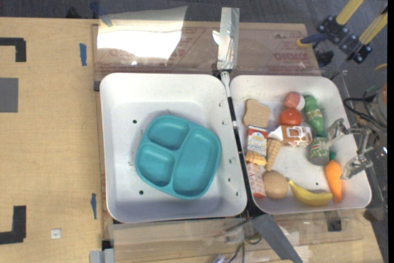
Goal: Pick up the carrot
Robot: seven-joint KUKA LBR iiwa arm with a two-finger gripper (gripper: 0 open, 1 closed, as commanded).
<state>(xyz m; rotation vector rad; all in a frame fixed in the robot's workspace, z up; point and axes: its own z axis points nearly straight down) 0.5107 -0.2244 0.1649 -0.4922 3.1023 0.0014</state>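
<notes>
Since everything hinges on it, I'd say the carrot [333, 180] sits at the near right corner of the right bin [359, 199], just left of the claw [358, 154], which pokes in over the bin's right rim as a tangle of shiny metal. Can't tell from up here whether the claw is spread or pinched, too small and glinty. The carrot's long axis runs roughly near-to-far, green stub pointing away from me, orange tip close to the front wall. It looks like smooth toy plastic, tapered, so I'd guess it wants a pinch across the fat middle. Right beside it a yellow banana [309, 194] curves along the front, its end almost touching the carrot, with a tan potato [276, 185] further left. Farther back there's a green bottle [314, 116] and a red tomato [290, 116]. Over in the left bin [117, 95] a teal divided plate [178, 156] lies flat, matte, rounded corners.
</notes>
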